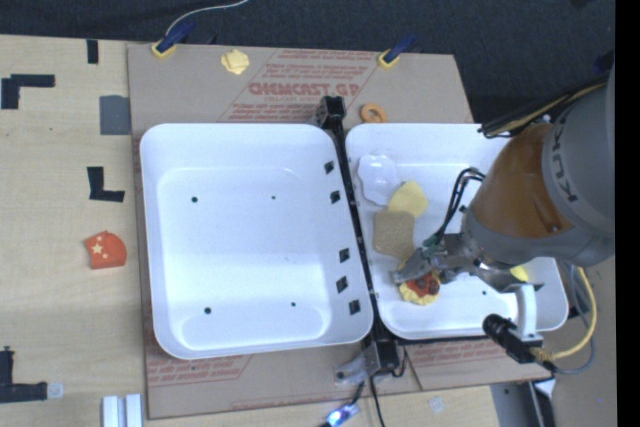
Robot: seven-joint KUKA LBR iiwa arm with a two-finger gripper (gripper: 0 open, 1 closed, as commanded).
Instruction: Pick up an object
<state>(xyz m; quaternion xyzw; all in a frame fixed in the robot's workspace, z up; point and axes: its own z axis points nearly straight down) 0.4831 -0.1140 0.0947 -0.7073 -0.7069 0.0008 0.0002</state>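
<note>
The right bin [450, 140] holds a white crumpled object [377, 177], a yellow piece [408, 198], a tan block [393, 233] and a red and yellow object [420, 290]. My gripper [422, 267] is low in this bin, just right of the tan block and directly over the red and yellow object, whose top it partly covers. A small yellow bit [518, 273] peeks out from under the arm's wrist. The grey and orange arm [535, 190] covers the bin's right side.
The left bin [160, 150] lies beside it, with a black divider [345, 215] between the two. Outside the bins are a red object [106, 250] at the left, a yellow lump [235, 62] and an orange ring [372, 113] at the back.
</note>
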